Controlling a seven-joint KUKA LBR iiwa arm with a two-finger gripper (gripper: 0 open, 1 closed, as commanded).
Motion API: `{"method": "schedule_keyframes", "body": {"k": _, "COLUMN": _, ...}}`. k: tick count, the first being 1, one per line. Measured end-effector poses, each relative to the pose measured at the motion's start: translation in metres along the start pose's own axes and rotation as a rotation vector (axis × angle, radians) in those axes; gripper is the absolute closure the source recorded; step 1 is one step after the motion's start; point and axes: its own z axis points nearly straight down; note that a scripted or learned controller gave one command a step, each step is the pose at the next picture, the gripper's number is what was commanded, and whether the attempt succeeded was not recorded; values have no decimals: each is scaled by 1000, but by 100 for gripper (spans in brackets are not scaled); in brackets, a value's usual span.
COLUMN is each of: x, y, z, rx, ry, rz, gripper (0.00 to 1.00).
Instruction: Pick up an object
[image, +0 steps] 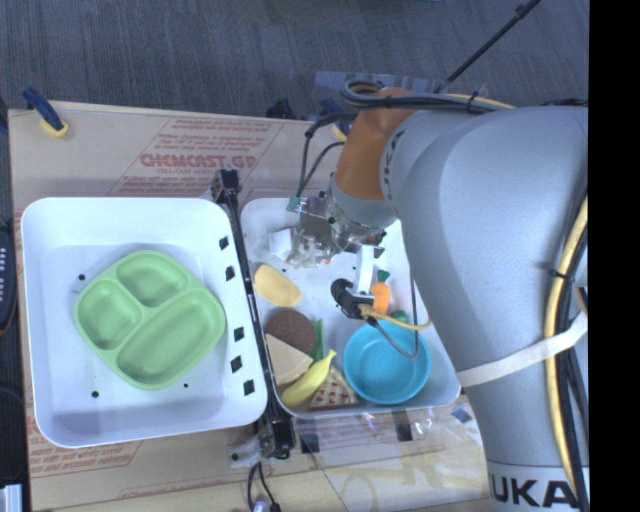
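My gripper (306, 244) is low over the far end of the right bin (262, 222), above the white floor there. A yellow lemon-shaped piece (277, 286) lies just in front of it and to its left, apart from it. Nearer the front lie a brown disc (290, 325), a tan wedge (283, 358) and a banana (310, 378). A small orange piece (381, 297) sits to the gripper's right, beside the arm. I see nothing held in the gripper.
A blue bowl (386, 365) stands at the front right of the right bin, with a waffle-like piece (333, 397) by it. The left bin (60, 400) holds a green divided plate (150, 318). The grey arm covers the right bin's right side.
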Motion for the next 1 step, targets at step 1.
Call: {"method": "schedule_keyframes", "body": {"k": 1, "x": 0, "y": 0, "z": 0, "rx": 0, "ry": 0, "rz": 0, "gripper": 0}}
